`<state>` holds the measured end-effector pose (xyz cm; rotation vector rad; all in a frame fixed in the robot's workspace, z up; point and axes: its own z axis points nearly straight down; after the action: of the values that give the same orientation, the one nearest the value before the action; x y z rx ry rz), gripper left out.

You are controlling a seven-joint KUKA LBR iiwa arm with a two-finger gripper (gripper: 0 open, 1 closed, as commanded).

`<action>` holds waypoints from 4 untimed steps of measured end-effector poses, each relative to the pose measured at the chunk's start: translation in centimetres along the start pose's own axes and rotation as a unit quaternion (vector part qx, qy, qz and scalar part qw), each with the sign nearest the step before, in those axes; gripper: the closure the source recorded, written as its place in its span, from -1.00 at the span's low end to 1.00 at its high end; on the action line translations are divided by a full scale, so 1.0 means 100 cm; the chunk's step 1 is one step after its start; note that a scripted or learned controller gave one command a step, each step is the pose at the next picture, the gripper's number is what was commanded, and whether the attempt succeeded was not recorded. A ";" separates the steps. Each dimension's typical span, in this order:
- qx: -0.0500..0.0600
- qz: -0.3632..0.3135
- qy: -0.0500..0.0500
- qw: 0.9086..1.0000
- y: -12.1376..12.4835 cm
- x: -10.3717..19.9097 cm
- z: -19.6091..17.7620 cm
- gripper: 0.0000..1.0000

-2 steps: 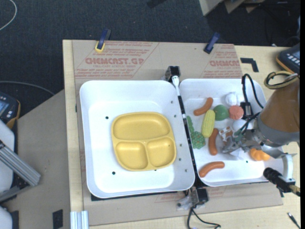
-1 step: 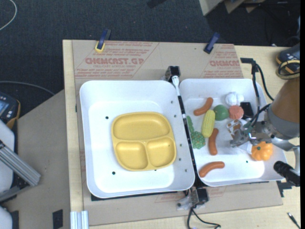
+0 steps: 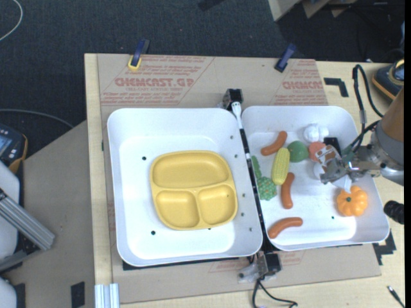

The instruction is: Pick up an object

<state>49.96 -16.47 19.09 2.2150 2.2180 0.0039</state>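
Nearest the bottom of the frame, one orange-red toy sausage (image 3: pixel 284 226) is lying in the lower part of the right shallow white plastic bin (image 3: pixel 302 117). Two more such sausages are sitting in that bin: one upright-looking red one (image 3: pixel 287 190) at centre, one slanted orange one (image 3: pixel 275 143) toward the upper left. One small orange toy pumpkin (image 3: pixel 352 201) is resting at the lower right, just below the metal two-finger gripper (image 3: pixel 330 165). The gripper is hanging over the bin's right side; whether its fingers are spread or closed cannot be told. One yellow toy corn cob (image 3: pixel 280 165), one green leafy toy vegetable (image 3: pixel 264 186), one round green toy (image 3: pixel 297 151), one reddish round toy (image 3: pixel 316 149) and one white round toy (image 3: pixel 312 133) are lying across the bin's middle and top.

In the left white bin (image 3: pixel 128 172), one yellow three-compartment plastic tray (image 3: pixel 192 189) is sitting at centre.

Both bins are resting on a brown cardboard sheet (image 3: pixel 192 82), which two clamps (image 3: pixel 137 54) are pinning at the upper edge. Dark carpet (image 3: pixel 77 18) is spreading beyond.
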 end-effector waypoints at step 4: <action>0.001 -0.002 0.002 1.000 0.124 0.097 -0.026 1.00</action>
<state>62.36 -6.78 21.76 2.2136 2.2243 0.0053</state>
